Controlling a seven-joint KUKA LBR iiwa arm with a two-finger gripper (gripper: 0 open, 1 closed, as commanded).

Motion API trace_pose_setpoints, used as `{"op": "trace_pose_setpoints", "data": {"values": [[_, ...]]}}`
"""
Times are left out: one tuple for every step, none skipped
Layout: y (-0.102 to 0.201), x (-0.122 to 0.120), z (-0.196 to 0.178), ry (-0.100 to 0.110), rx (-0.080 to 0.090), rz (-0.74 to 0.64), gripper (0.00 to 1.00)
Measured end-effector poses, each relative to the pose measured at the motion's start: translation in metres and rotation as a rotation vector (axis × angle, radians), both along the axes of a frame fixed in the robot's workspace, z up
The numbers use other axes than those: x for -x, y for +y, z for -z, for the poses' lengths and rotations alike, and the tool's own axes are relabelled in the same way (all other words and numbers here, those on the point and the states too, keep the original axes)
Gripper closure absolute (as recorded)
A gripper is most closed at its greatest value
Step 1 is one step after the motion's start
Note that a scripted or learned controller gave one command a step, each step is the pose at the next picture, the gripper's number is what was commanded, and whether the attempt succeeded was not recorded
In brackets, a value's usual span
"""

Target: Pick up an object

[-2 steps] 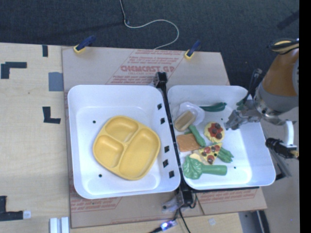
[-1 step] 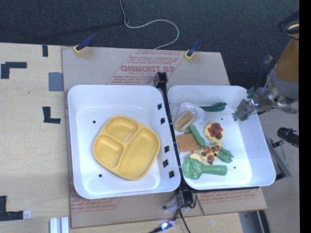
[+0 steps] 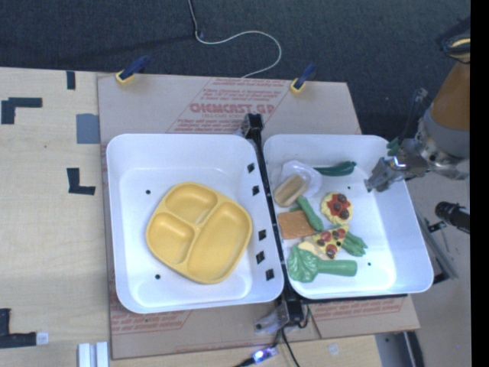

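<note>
Approach step, by the look of it: nothing lifted yet. Gripper (image 3: 380,179) poised at the three o'clock edge of the right bin (image 3: 405,270), fingers slightly parted and holding nothing, apart from every piece of toy food. Next move likely calls for travel toward nine o'clock and a descent over one chosen item, with the fingers turned across its narrow width. Nearest candidate: green pepper (image 3: 335,169) near the bin's twelve o'clock wall, long axis running roughly three to nine o'clock, the three o'clock end tipped up a little toward two. Just at seven o'clock of it, a bread roll (image 3: 289,189), then a brown cracker (image 3: 293,224) lower down, with a green pickle (image 3: 309,212) slanting from eleven to five o'clock between them. Pizza slice (image 3: 337,206) near the bin's centre, a second one (image 3: 327,241) just below, and a broccoli stalk (image 3: 321,266) at six o'clock, stem pointing to three o'clock. Left bin (image 3: 122,205) bearing a yellow divided plate (image 3: 199,232). Crowding among the pieces a probable nuisance for a clean pinch.
</note>
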State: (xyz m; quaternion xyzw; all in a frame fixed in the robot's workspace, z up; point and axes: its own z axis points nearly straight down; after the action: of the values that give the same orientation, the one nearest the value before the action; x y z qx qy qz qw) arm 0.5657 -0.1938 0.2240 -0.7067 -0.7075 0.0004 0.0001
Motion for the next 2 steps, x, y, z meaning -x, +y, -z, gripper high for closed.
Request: {"op": "trace_pose_setpoints", "data": {"values": [[0.051,-0.013,-0.009,-0.001,-0.001,-0.005,1.0],[0.098,-0.034,0.0,0.001,0.0,-0.003,1.0]]}}
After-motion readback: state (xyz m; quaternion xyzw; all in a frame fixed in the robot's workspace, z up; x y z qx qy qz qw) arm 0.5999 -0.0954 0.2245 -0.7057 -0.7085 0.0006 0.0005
